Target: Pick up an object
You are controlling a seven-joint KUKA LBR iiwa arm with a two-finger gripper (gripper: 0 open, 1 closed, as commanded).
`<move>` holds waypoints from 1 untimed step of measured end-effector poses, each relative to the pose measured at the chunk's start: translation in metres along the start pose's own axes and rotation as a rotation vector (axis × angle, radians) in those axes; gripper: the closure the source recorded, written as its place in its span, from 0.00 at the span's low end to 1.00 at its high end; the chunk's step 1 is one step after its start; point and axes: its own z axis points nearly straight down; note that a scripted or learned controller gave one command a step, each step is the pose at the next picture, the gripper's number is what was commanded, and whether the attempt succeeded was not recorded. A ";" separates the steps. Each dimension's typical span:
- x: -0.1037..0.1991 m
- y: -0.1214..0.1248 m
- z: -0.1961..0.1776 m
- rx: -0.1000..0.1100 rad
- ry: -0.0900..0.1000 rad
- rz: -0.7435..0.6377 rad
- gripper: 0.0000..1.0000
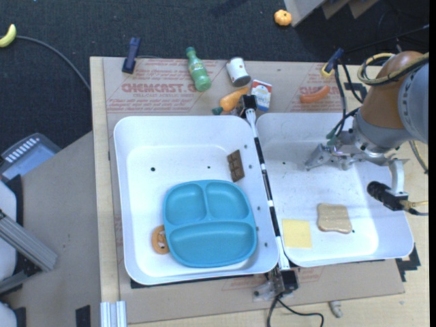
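Note:
My gripper hangs low over the back of the right bin, its grey fingers spread open with nothing between them. A slice of toast lies in that bin toward the front, well clear of the gripper. A yellow cheese slice lies flat to the left of the toast. In the left bin there is a blue divided plate. A brown chocolate bar lies by the bin's right wall, and a small orange pretzel lies at the plate's left edge.
On the cardboard behind the bins lie a green bottle, a small can, a carrot, a carton, a sausage and a blue clip. The wall between the bins runs just left of the gripper.

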 end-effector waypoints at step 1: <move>-0.013 -0.051 -0.034 0.003 0.000 0.001 0.00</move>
